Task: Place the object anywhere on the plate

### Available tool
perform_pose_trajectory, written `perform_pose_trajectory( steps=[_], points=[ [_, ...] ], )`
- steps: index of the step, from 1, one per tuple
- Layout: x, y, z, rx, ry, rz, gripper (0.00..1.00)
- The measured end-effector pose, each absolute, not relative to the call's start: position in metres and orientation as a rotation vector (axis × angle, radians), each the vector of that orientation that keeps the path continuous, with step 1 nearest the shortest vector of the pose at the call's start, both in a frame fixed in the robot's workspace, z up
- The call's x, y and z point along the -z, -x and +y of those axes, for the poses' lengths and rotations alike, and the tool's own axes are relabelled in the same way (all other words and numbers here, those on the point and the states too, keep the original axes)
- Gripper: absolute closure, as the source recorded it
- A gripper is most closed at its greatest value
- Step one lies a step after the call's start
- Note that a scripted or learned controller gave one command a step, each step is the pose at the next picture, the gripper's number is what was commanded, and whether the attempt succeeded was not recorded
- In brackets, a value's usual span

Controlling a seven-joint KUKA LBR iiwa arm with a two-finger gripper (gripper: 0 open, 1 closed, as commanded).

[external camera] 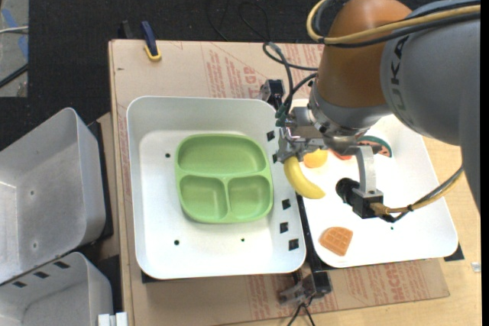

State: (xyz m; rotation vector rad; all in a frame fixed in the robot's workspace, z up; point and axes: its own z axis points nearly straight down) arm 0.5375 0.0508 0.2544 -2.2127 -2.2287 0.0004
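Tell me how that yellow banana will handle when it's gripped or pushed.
The banana looks like smooth, glossy plastic, so probably stiff, light and somewhat slippery. Its curved, tapering shape suggests it may pivot or slide on the white bin rather than roll straight.

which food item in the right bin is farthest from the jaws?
The waffle, lying alone near the bin's front edge. The banana and the orange piece sit up by the gripper.

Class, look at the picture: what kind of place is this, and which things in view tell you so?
Most likely a robotics lab test bench. An industrial arm works over two white bins on a cardboard-covered bench, among loose cables, with toy food such as a banana and a green plate.
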Motion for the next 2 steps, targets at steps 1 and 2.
perform_pose_trajectory(
  steps=[1,2],
  points=[
    [-0.2367,-0.5417,0.1040,-0.003,2.212,-2.228,1.00],
    [-0.2374,-0.5417,0.1016,-0.003,2.218,-2.224,0.00]
  ],
)
